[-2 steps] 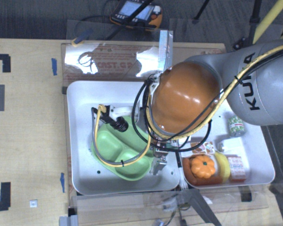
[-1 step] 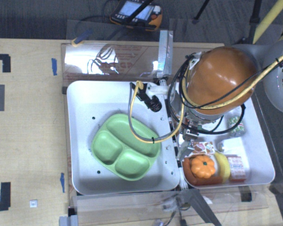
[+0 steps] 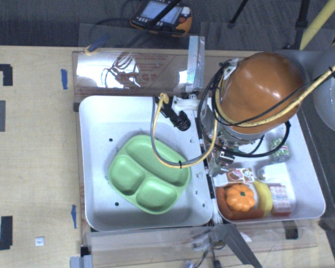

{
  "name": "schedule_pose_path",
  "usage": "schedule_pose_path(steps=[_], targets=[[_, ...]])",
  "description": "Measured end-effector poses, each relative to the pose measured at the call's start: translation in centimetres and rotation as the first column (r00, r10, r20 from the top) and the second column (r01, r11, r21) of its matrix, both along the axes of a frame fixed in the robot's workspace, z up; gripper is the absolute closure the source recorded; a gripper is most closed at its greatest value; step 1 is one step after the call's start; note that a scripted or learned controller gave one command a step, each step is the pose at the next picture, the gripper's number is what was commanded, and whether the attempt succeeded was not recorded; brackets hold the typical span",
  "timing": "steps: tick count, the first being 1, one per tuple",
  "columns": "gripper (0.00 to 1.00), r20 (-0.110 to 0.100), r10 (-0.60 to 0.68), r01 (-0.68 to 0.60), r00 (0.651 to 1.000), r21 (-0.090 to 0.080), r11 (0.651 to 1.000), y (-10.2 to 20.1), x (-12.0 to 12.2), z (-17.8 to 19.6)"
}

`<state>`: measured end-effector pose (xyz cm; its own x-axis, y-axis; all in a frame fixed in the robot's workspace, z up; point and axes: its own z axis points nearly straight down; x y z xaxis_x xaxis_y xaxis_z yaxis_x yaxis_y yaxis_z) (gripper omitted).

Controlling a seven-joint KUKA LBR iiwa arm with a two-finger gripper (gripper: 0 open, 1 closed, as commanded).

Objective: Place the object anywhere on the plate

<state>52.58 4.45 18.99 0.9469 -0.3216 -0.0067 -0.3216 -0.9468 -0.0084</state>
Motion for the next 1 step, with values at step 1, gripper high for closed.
schedule_pose_path(steps=[1], targets=[[1.00, -0.004, 0.126, -0.126, 0.992, -0.008, 0.992, 1.05, -3.19, -0.78]])
